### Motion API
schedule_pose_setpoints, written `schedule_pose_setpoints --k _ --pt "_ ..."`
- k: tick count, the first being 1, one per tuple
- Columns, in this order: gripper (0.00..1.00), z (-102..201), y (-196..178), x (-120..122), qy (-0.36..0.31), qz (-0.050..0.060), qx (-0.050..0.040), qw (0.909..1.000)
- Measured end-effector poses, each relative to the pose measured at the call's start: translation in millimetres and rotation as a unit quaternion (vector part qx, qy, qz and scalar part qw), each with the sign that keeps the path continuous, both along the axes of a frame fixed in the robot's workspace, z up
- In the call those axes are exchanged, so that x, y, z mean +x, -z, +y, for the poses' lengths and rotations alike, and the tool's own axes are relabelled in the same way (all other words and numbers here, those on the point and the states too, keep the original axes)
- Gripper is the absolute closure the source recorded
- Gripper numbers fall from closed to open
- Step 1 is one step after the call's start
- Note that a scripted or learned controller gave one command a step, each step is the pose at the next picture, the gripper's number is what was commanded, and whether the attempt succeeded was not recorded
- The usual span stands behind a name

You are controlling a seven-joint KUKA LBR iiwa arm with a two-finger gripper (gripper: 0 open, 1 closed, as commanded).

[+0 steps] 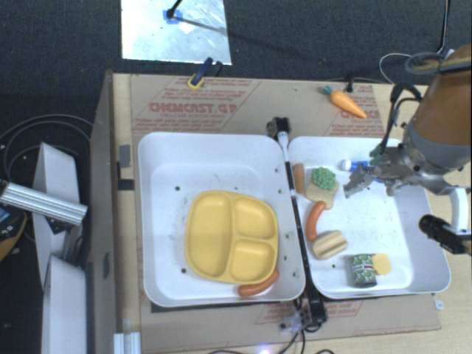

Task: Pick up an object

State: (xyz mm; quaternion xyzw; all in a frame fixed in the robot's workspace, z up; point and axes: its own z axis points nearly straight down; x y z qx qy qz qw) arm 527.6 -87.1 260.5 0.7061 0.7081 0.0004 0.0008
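Down at the near edge of the left bin [158, 161], a red sausage [258, 285] lies almost level, long axis running left to right, tucked against the front rim of a yellow divided plate [230, 236] with three compartments. That plate fills the middle of the left bin. In the right bin [420, 271], nearest the front wall, sit a small green can [363, 270] and, touching its right side, a yellow cheese-like piece [382, 263]. Just left of them a tan bun [329, 243] lies with its long axis tilted slightly up to the right. Behind it a second red sausage [315, 220] stands nearly upright in the view, leaning right at its far end. Farther back are a slice of toast topped with green broccoli [322, 183] and a brown stick [298, 178] along the divider. From the right, the grey arm holds the tool [360, 178] low over the back of the right bin, beside the toast; its fingers look spread, with nothing between them. A toy carrot [344, 102] rests on the cardboard-covered surface [243, 102] behind the bins, tip pointing right.
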Motion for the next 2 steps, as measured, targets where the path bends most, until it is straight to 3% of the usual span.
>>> schedule_pose_setpoints --k 1,2 --pt "0.0 4 176 20 0.001 0.0 0.0001 1.0" --pt "1.0 4 166 20 0.001 -0.001 0.0002 1.0"
